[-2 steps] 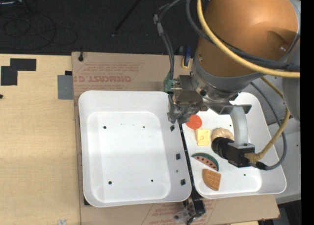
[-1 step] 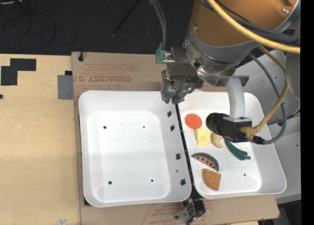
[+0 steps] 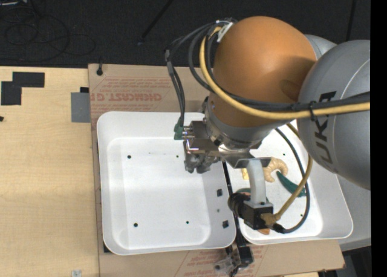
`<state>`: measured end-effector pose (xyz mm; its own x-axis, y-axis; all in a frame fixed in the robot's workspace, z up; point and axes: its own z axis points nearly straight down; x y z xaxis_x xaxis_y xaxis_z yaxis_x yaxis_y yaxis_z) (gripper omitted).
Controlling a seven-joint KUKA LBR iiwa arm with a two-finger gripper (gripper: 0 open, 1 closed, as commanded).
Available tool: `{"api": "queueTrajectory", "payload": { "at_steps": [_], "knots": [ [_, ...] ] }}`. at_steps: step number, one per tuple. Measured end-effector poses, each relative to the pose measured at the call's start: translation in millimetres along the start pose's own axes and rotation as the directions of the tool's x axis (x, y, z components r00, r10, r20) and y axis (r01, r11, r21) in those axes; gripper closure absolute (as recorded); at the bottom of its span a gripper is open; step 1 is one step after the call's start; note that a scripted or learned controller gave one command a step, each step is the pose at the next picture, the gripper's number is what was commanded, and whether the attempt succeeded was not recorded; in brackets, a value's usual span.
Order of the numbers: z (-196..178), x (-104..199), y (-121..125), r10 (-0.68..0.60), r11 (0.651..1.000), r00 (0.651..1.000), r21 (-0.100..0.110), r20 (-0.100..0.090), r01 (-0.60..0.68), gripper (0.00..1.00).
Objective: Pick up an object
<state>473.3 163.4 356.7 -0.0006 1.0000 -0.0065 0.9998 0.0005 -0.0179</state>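
My gripper [image 3: 196,162] hangs low over the right side of the left white bin [image 3: 121,209], close to the wall between the two bins. Nothing shows between its tips. In the right bin [image 3: 329,221], partly hidden behind the wrist, lie a tan curved object [image 3: 280,165], a small yellow piece [image 3: 246,173] and a teal-green object [image 3: 289,182]. The big orange and grey arm covers most of the right bin.
Both bins sit on a brown cardboard sheet [image 3: 130,91] on the pale wooden bench [image 3: 42,179]. The divider between the bins [image 3: 222,203] runs just right of the gripper. The left bin's floor shows small dark dots.
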Motion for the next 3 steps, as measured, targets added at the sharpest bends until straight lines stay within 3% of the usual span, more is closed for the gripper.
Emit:
{"api": "queueTrajectory", "payload": {
  "at_steps": [2,3],
  "knots": [
    [11,-165,5,0.01,1.0,1.0,-0.016,-0.003,-0.01,1.0],
    [6,-130,3,-0.003,1.0,1.0,-0.016,-0.007,0.003,1.0]
  ]
}}
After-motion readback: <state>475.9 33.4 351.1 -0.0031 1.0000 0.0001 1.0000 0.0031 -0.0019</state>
